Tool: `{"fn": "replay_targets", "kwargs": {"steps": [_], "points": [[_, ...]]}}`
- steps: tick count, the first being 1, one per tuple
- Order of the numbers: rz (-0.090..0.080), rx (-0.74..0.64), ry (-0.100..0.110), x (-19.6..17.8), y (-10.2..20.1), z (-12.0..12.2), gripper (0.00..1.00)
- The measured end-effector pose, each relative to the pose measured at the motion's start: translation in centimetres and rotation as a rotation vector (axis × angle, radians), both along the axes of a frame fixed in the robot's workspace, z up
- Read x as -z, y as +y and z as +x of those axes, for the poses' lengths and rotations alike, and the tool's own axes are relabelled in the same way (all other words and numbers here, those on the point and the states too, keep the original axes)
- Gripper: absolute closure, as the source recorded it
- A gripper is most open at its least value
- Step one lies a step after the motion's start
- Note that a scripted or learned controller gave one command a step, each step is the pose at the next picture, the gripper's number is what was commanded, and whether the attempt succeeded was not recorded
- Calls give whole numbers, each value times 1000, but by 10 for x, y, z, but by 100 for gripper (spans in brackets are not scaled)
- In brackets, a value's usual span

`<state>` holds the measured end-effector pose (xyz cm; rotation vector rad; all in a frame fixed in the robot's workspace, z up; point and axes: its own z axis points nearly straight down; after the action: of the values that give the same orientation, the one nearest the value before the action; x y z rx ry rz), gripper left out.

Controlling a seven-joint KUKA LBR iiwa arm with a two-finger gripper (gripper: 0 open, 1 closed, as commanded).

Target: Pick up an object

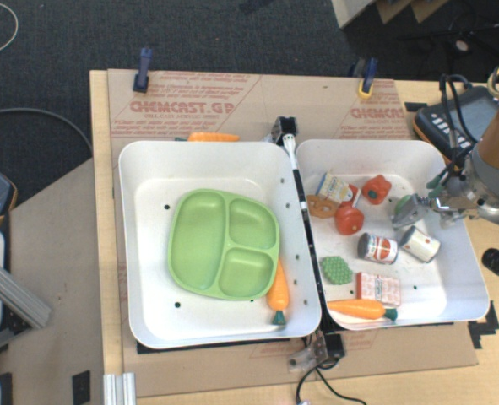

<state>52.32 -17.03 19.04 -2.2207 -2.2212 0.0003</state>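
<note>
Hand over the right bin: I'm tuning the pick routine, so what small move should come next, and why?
Probably shift the hand slightly toward the white cup and lower it. The hand hangs over the right bin with nothing seen held, and the cup lies nearest it; the can lies close beside the cup, so go gently.

Reads as a robotics lab or test cell, not a home. Paper-masked sheet [232,99] stamped CHEMCAST GP for a worktop, pinned down by a blue clamp [142,68] and a yellow clamp [367,76]. Dark carpet [63,24] all round. Aluminium framing rail [13,289] at lower left. Two shallow white bins [131,251] side by side, stocked with toy food such as a plastic carrot [360,309]. Grey robot arm [494,167] at the right edge.
</note>
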Motion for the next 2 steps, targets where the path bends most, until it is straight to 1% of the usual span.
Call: {"fn": "replay_targets", "kwargs": {"steps": [1, 2], "points": [[3, 2, 1, 99, 31, -45, 0], [5, -14, -10, 1, 148, -41, 0]]}}
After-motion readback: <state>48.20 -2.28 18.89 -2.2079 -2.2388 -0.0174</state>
